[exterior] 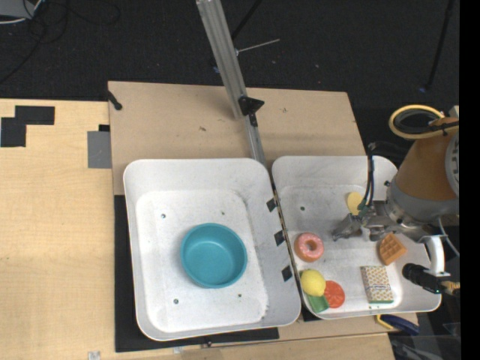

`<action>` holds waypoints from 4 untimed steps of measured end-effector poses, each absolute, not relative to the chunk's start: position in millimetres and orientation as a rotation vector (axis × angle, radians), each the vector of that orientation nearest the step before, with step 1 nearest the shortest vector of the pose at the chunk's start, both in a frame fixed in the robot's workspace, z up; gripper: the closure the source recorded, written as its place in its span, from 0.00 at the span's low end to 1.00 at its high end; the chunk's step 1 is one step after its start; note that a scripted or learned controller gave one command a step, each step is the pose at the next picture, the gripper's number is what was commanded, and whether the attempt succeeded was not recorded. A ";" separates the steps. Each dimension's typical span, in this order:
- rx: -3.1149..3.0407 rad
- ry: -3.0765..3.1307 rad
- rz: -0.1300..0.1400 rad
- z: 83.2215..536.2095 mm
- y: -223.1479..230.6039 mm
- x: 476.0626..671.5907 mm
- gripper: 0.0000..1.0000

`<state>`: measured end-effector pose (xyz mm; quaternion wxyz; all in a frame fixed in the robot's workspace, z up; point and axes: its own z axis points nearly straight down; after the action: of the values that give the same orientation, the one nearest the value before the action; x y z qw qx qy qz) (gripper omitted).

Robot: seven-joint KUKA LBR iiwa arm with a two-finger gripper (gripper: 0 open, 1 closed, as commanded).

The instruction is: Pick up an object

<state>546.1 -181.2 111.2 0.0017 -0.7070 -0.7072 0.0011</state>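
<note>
Low over the right bin [330, 172], the gripper [346, 229] hangs beside a pink doughnut [309, 247]; whether its claw is spread cannot be told. A teal bowl [214, 256] sits in the left bin [157, 182].

One fixed camera looks down at a slant from above the bench [225, 118], far enough back to take in both the left bin [150, 186] and the right bin [315, 172].
</note>
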 end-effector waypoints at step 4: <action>-2.217 -2.225 -0.001 204.8 -118.1 541.3 1.00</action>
<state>541.3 -118.1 204.8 0.0004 -0.7057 -0.7085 -0.0002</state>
